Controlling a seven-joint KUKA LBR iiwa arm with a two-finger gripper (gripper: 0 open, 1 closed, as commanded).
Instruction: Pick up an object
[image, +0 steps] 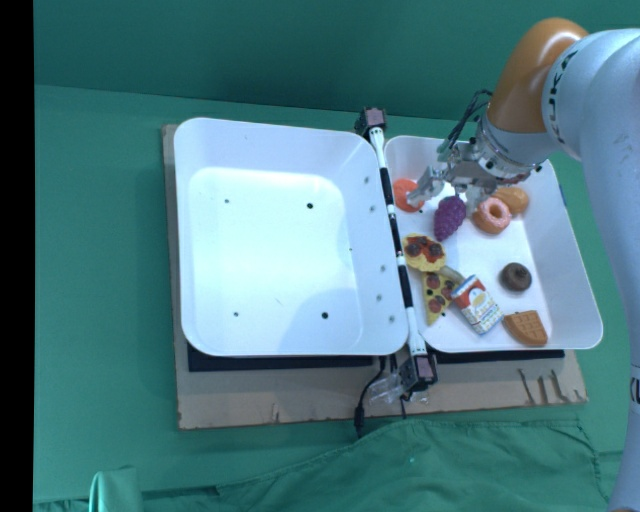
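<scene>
Purple grape bunch (449, 216), seemingly knobbly

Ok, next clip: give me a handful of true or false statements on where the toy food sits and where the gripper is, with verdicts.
1. All the toy food lies in the right bin. True.
2. The gripper is over the left bin. False: it is over the far part of the right bin, by the purple grapes.
3. The pink-iced doughnut lies next to the grapes. True.
4. The chocolate doughnut sits in the left bin. False: it lies in the right bin, nearer the camera than the pink one.
5. The small carton lies near the right bin's near edge, beside a pizza slice. True.
</scene>
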